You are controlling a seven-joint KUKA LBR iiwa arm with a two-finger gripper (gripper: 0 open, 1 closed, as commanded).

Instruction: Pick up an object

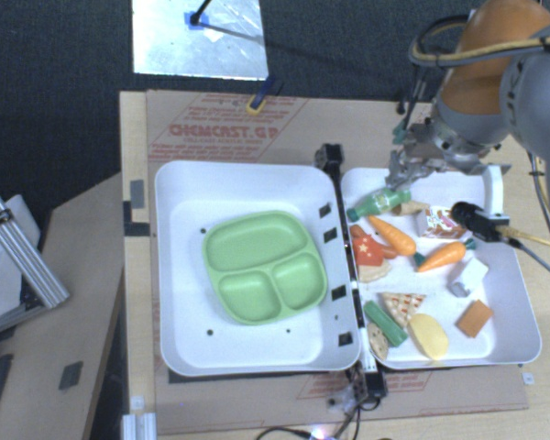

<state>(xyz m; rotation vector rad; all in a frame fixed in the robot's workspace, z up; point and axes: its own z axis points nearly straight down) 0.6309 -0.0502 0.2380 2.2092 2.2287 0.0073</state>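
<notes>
- Camera view is showing the grey arm's two-finger gripper [405, 174] hanging over the right white plastic bin [522, 324], at about eleven o'clock of it; whether its jaws are apart or together, I cannot tell.
- Lying just below is a small green plastic bottle-shaped toy [379, 201], probably light, stiff and slippery; gripping across its narrow middle is looking safest.
- An orange toy carrot [391, 234] is lying at the bottle's five o'clock.
</notes>
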